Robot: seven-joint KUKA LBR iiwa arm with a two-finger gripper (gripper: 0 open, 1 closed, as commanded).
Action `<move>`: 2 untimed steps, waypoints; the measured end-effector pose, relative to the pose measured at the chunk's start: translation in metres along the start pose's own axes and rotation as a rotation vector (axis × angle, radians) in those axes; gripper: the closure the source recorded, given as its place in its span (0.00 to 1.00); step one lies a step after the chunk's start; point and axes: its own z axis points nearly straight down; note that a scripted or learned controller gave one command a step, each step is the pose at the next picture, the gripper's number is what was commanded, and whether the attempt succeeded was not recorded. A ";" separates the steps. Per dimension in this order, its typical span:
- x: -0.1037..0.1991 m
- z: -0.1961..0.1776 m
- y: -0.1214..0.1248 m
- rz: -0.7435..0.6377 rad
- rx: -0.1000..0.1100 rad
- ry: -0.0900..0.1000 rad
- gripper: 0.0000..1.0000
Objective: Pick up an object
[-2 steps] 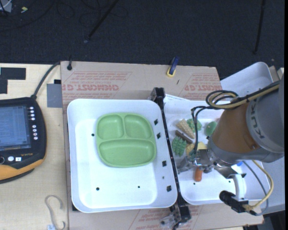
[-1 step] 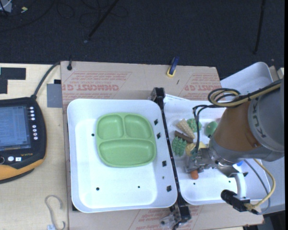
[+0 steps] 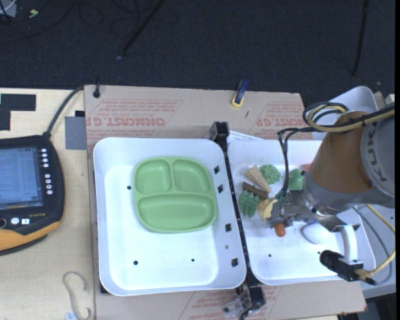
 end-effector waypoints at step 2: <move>0.000 -0.075 -0.001 0.000 0.002 0.000 1.00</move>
